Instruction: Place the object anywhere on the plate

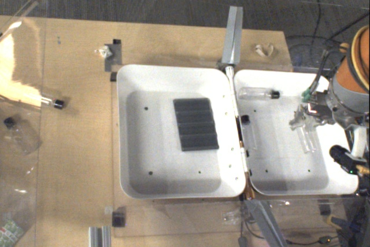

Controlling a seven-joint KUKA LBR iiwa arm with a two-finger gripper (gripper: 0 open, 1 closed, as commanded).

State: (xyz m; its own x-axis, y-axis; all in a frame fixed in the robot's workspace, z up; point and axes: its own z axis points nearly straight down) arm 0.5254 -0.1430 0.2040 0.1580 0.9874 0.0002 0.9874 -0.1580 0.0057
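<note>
A dark grey ribbed plate (196, 124) lies flat in the middle of the left bin (130, 142). A clear tube with a black cap (259, 93) lies on its side near the back wall of the right bin (277, 179). A small black piece (245, 120) rests by that bin's left wall. My gripper (305, 130) hangs over the right half of the right bin, to the right of the tube and in front of it, apart from it. Nothing can be seen held in it.
A grey metal bar (233, 34) stands behind the seam between the bins. Cables and the arm's body (347, 89) crowd the right side. On the bench to the left lie another capped tube (51, 102) and clear plastic sheeting (17, 142).
</note>
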